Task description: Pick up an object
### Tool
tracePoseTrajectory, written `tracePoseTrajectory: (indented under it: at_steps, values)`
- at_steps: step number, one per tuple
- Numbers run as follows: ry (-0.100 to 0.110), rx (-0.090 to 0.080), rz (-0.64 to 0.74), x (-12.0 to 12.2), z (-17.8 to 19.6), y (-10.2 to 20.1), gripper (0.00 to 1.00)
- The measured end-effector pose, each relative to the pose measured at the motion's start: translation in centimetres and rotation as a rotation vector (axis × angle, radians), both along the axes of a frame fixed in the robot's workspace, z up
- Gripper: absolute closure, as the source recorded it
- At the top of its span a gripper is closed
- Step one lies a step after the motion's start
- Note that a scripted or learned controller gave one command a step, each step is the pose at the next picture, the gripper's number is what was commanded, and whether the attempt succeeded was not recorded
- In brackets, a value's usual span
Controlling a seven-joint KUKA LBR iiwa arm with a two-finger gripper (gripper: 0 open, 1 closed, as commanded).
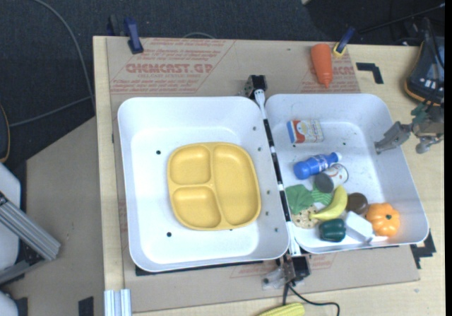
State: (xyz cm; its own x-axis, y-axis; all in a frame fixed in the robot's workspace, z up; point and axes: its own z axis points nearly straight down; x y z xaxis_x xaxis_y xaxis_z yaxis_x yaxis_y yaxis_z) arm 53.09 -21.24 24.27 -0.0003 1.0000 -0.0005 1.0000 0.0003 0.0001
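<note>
We see the gripper (404, 135) at the right bin's (367, 111) far-right rim — clear of the toys, whether spread or closed we cannot tell.

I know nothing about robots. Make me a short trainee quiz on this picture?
1. True or false: the yellow divided plate lies in the left bin.
2. Which sits nearest the right bin's bottom right corner: A) blue bottle B) small pumpkin C) milk carton?
3. What orange thing lies outside the bins, on the cardboard?

Key: 1 true; 2 B; 3 the carrot.
</note>
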Motion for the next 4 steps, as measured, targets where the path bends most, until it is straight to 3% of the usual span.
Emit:
tracePoseTrajectory:
  at_steps: [1,2,3,4]
  values:
    - [0.001,0.001,0.001,0.5,-10.4,5.3,0.0]
    - [0.002,0.002,0.001,1.0,-15.8,9.0,0.0]
    - [0.002,0.002,0.0,-1.5,-15.8,11.5,0.0]
    - [0.0,0.0,-0.001,2.9,-15.8,10.1,0.0]
